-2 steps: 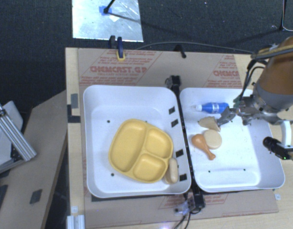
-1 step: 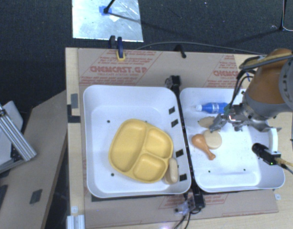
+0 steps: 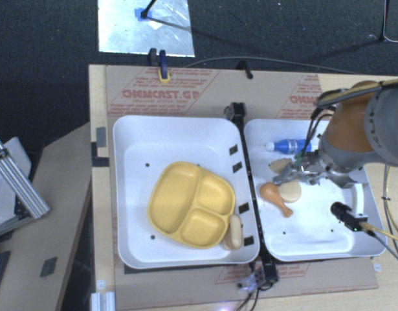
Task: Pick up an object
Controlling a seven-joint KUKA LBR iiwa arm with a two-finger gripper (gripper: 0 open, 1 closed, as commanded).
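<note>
Over the middle of the right bin hangs the gripper, carried by the grey and orange arm that reaches in across the bin's right edge. Whether the gripper is open or closed cannot be told, as its tip merges with the things below it. Nothing can be seen held.

Four things lie in this bin. One blue and white bottle lies on its side near the far edge, partly covered by the arm. One dull tan piece lies just left of the gripper, its shape hard to make out. One cream disc sits just below the gripper, touching one orange-brown drumstick that points toward the near edge.

The left bin holds two things: one yellow divided tray at its middle and one beige roll against the tray's near right corner. A black bar separates the two bins.
</note>
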